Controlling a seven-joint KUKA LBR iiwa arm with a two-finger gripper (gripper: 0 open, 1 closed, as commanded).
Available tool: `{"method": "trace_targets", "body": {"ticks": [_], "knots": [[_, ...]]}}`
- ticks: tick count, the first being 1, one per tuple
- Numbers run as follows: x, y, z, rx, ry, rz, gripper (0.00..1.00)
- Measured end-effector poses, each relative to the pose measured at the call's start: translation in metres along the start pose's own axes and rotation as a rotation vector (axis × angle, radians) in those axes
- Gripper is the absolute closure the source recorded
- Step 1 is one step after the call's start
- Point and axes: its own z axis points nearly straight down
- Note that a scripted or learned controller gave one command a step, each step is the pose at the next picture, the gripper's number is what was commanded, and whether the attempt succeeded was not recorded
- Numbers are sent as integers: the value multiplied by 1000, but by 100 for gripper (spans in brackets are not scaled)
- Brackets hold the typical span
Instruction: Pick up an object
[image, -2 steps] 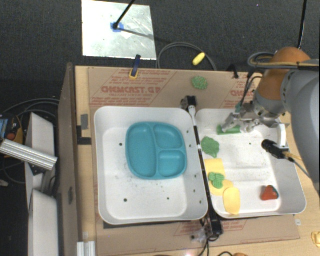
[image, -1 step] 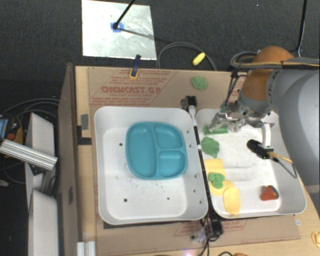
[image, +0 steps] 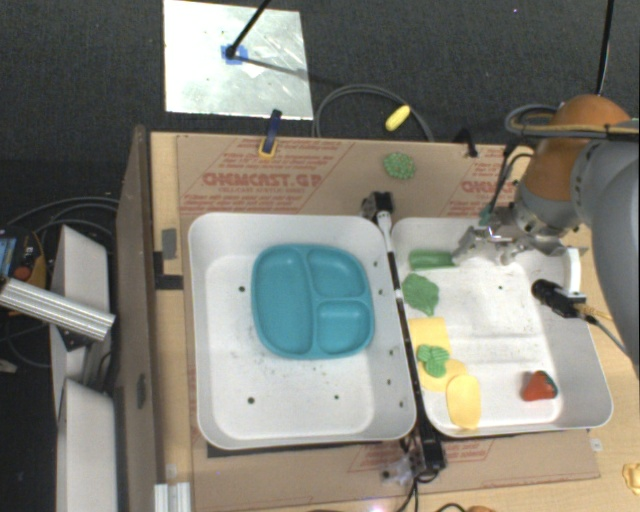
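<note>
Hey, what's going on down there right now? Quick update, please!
Gripper low at the right bin's far end, next to the green stick; nothing seen between its fingers. Other toy foods lie along that bin's left side, strawberry near the front. Blue tray in the left bin.

A single fixed camera looks down at a slant from above the brown cardboard-covered tabletop (image: 300, 170). It takes in both shallow white plastic bins (image: 225, 400) whole, from moderate distance.

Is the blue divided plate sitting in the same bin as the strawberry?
No. The blue plate lies in the left bin, while the strawberry sits in the right bin.
</note>
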Motion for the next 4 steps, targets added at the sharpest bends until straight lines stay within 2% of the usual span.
{"method": "trace_targets", "body": {"ticks": [1, 2, 3, 4], "knots": [[68, -84, 1, 9, 7, -5, 0], [84, -24, 0, -3, 3, -9, 0], [49, -2, -1, -1, 2, -2, 0], [84, 0, 1, 2, 3, -9, 0]]}}
